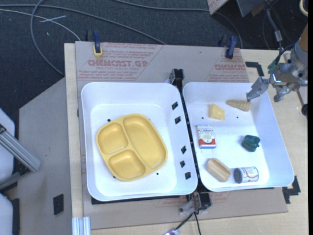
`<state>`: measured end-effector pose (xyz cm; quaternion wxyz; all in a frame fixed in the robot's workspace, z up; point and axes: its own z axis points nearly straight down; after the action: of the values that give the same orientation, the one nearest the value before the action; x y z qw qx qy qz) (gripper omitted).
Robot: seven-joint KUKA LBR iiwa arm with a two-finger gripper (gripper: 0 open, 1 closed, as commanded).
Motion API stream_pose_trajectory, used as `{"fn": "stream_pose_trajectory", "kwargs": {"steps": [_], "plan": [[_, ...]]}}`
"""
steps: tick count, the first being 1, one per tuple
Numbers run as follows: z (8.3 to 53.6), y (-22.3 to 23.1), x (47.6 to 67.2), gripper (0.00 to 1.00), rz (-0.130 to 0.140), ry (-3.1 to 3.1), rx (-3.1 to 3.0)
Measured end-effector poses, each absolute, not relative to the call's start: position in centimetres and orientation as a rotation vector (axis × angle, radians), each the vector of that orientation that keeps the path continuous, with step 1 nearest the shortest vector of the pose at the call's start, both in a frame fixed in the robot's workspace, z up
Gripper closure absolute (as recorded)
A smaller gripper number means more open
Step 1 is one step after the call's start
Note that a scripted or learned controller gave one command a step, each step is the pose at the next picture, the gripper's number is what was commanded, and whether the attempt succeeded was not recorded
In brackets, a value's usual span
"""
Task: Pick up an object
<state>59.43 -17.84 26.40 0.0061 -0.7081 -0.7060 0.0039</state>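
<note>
- The jaws (266,88) stand open and hold nothing, hanging over the right bin's (279,131) far right rim, just right of the cone (238,105).
- The cone lies near the bin's far wall, long axis roughly left-right, wide end toward the jaws, tip pointing left.
- A yellow chunk (217,112) sits just left of the cone, apart from it.
- Mid-bin, the carton (206,136) lies with its long axis running near to far; bare floor separates it from the green piece (251,142) to its right.
- By the near rim, the bun (217,170) lies slanted and the can (246,174) lies on its side, axis left-right, just beside each other.
- The left bin (93,102) holds a yellow tray (131,146), with open floor all round it.
- Both bins rest on the worktop (146,58).
</note>
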Motion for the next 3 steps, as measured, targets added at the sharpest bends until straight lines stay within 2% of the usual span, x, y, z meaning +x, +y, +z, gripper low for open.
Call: {"fn": "stream_pose_trajectory", "kwargs": {"steps": [1, 3], "plan": [[27.2, -17.8, 59.7, 0.00, 0.000, -2.221, -2.220], [17.4, -19.3, 59.4, 0.00, 0.003, -2.218, -2.219]]}}
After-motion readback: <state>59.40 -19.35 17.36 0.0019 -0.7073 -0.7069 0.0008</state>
